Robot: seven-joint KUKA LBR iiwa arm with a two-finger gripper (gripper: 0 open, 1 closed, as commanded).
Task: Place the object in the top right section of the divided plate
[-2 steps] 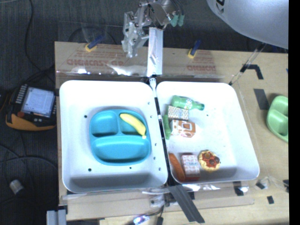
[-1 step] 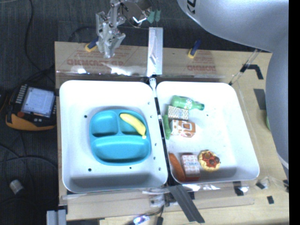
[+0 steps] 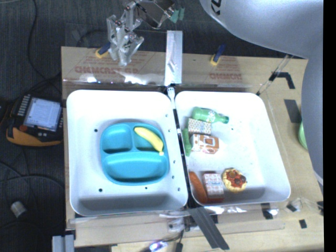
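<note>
Banana (image 3: pixel 149 138): yellow, lying at a slant in the top right section of the blue divided plate (image 3: pixel 134 164), one end toward the plate's centre ridge, the other near the right rim. The plate sits roughly centred in the left white bin (image 3: pixel 84 193); its other two sections show bare blue.

The right white bin (image 3: pixel 268 156) adjoins the left along a shared middle edge. It contains a green bottle (image 3: pixel 209 115) near the top, a small patterned box (image 3: pixel 199 126) just below it, an orange and white carton (image 3: pixel 204 144) beneath that, and a slim green item (image 3: pixel 185 140) against the left wall. Along the lower edge lie a reddish sausage-like piece (image 3: pixel 196 185), a small red and white packet (image 3: pixel 212 185), and a round pizza-like toy (image 3: pixel 234 179).

The gripper (image 3: pixel 124 49) hangs above the far edge of the table (image 3: pixel 231 70), well apart from both bins and beyond the left bin's top rim. Nothing lies between its fingers; whether they are spread or closed cannot be told at this angle. The grey arm (image 3: pixel 268 9) occupies the upper right.
</note>
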